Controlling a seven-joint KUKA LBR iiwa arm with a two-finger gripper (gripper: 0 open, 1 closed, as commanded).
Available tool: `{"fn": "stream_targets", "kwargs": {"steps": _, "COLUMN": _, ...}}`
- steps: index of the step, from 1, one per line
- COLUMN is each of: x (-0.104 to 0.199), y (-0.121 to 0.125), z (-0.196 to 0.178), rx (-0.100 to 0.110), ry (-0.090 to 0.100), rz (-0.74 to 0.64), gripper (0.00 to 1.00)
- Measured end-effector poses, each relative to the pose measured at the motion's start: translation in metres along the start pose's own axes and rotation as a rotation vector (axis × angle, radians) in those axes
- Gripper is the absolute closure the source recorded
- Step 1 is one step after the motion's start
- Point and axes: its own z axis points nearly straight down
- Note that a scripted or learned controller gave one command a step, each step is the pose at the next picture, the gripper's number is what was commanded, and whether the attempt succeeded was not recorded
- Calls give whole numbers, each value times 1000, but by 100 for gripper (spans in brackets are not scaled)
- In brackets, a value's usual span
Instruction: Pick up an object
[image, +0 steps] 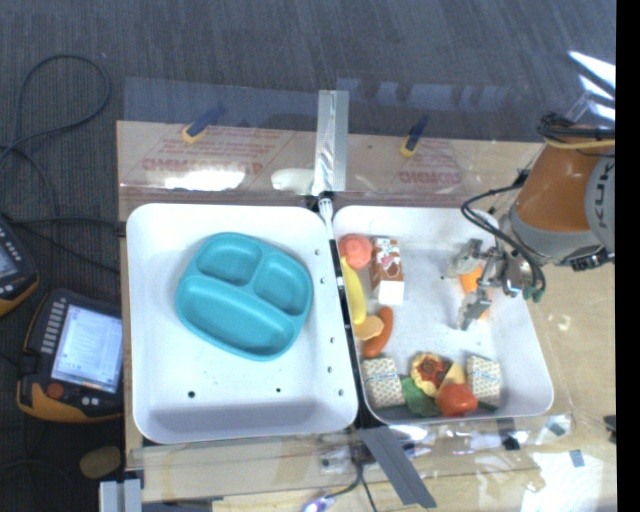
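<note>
My gripper (468, 288) hangs over the upper right part of the right bin (530, 345), reaching in from the right. Its two fingers (463, 263) stand apart, so it is open. A small orange piece (470, 282) lies in the gap between them; I cannot tell whether either finger touches it. Toy foods line the bin's left side: a red tomato (352, 247), a yellow banana (353, 292), a brown and white cake slice (386, 260), a white cube (391, 293) and an orange wedge (374, 326).
Along the right bin's front lie a cracker (381, 380), a round pizza-like toy (430, 369), a red fruit (457, 400) and a wafer (484, 378). The left bin (160, 400) holds a blue divided plate (245, 293). A metal divider post (330, 150) stands between the bins.
</note>
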Motion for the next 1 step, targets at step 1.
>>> {"fn": "stream_targets", "kwargs": {"steps": 1, "x": -1, "y": 2, "z": -10, "rx": 3, "ry": -4, "rz": -3, "gripper": 100}}
